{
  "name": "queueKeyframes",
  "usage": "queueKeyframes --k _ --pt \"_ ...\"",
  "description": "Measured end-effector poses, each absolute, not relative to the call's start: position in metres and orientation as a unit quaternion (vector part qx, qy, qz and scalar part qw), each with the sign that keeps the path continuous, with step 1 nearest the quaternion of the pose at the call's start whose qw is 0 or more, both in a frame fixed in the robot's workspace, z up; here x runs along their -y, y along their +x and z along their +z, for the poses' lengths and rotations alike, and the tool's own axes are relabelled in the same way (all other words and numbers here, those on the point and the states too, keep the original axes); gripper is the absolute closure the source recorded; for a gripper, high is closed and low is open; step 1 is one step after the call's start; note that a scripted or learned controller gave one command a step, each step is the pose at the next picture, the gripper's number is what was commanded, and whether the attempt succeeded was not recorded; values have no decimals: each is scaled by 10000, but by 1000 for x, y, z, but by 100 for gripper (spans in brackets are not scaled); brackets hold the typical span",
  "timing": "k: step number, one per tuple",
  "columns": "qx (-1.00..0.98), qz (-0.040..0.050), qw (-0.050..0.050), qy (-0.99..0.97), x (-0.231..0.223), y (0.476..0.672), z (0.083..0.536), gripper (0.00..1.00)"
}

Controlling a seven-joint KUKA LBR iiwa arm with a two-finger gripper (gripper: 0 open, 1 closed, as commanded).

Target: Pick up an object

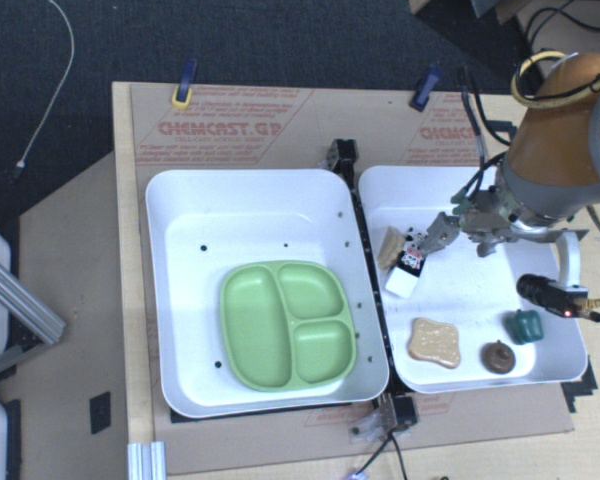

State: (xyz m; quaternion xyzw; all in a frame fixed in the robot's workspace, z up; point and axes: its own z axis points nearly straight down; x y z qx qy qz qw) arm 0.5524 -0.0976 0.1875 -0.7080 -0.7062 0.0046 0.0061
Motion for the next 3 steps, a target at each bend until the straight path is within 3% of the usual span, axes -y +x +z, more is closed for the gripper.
queueKeyframes --k 1,2,3 --pt "7072 0 2 -7070 98 556 195 0" --pt "7068 14 25 -7074 101 560 134 0" --pt "7077 -58 -62 -7065 101 566 111 0"
